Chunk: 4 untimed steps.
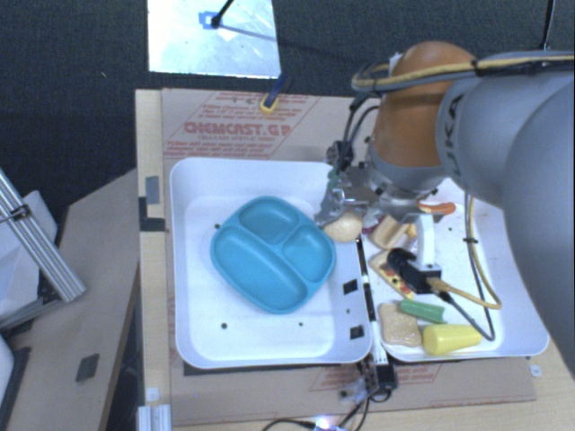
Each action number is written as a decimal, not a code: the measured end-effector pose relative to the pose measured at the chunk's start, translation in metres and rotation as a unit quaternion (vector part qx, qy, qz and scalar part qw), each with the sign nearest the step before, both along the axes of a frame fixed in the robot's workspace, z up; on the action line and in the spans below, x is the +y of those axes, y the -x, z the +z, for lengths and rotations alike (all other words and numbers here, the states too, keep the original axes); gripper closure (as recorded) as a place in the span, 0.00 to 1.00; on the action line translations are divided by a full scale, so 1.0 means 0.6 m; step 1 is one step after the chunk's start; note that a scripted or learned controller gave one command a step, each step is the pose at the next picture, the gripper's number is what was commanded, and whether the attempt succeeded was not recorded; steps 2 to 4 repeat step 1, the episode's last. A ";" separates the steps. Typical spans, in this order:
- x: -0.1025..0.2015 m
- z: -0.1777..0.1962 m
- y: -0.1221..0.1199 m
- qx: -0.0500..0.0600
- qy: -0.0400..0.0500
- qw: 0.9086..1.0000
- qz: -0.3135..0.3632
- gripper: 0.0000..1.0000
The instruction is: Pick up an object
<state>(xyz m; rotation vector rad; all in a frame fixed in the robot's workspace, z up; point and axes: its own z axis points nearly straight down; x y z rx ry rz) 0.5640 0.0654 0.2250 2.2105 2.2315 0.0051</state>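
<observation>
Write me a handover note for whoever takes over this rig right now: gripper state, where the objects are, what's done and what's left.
Gripper: low at the wall between the two bins, right above a beige rounded piece. I cannot tell whether it has a grip on it.
Things: the blue divided plate lies in the left bin, with the beige rounded piece beside its right edge. The right bin holds a yellow piece, a green piece, a tan slab and more small items.
Done: no object is clearly lifted.
Left: secure one object and raise it clear.
</observation>
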 end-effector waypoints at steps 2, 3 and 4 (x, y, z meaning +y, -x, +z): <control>0.041 -0.007 -0.040 0.000 0.000 1.000 -0.002 1.00; 0.041 -0.007 -0.040 0.000 0.000 1.000 -0.002 1.00; 0.041 -0.007 -0.040 0.000 0.000 1.000 -0.002 1.00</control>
